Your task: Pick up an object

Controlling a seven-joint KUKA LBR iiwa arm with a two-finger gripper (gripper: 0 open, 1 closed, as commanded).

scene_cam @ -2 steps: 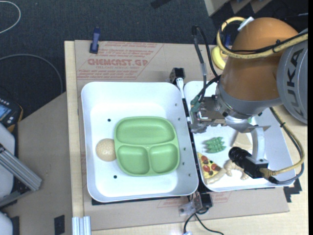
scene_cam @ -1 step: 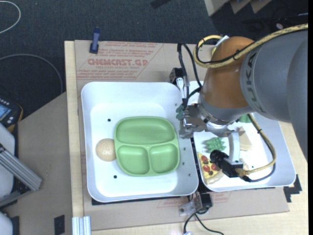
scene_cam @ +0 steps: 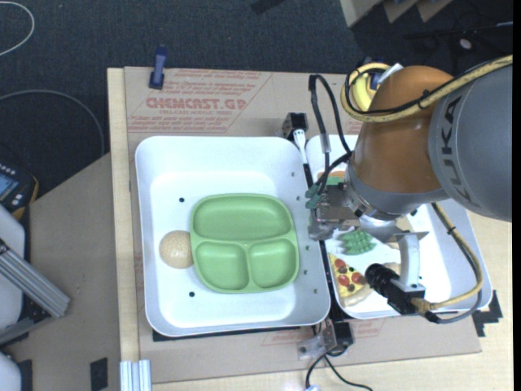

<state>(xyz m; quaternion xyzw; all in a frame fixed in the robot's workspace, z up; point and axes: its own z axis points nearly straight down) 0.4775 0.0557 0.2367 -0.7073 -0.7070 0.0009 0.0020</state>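
1. Green plastic shows in the left bin (scene_cam: 155,218): a divided tray (scene_cam: 243,243) with three compartments lies flat near its middle.
2. A pale tan, round bun-like item (scene_cam: 174,249) rests on the bin floor, touching the tray's left edge.
3. The right bin (scene_cam: 456,259) is largely covered by the arm's orange band (scene_cam: 399,149) and grey body.
4. In that bin, a pizza slice toy (scene_cam: 352,282) lies near the front left corner, with a small green leafy item (scene_cam: 356,240) just behind it.
5. The pincer (scene_cam: 335,214) is low over the right bin's left side, near the green item; whether it is parted or grips anything cannot be told.
6. Both bins sit on a brown printed board (scene_cam: 195,96) on the worktop.
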